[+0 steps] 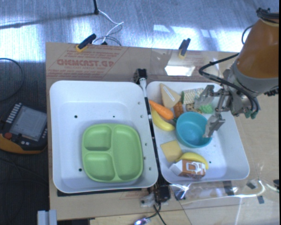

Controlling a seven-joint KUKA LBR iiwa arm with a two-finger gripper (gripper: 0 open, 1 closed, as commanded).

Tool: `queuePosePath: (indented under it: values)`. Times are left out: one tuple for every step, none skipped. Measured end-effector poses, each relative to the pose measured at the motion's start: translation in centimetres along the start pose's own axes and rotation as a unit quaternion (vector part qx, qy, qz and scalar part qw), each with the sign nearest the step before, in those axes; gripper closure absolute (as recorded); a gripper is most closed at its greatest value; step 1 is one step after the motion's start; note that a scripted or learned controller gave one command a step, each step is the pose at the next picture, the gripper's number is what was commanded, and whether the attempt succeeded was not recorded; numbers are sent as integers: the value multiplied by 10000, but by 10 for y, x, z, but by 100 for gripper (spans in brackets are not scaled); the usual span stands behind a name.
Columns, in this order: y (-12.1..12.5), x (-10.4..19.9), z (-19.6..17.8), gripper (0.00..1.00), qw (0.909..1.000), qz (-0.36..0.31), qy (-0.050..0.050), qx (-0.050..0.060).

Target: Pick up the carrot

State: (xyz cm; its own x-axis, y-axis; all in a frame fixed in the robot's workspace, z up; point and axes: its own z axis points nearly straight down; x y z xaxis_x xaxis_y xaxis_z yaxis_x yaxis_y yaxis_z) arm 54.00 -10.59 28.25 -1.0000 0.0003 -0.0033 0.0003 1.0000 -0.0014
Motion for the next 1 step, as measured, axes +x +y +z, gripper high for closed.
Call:
queuePosePath:
  values:
    - [35, -36, 102, 0, 9982, -604, 48, -18]
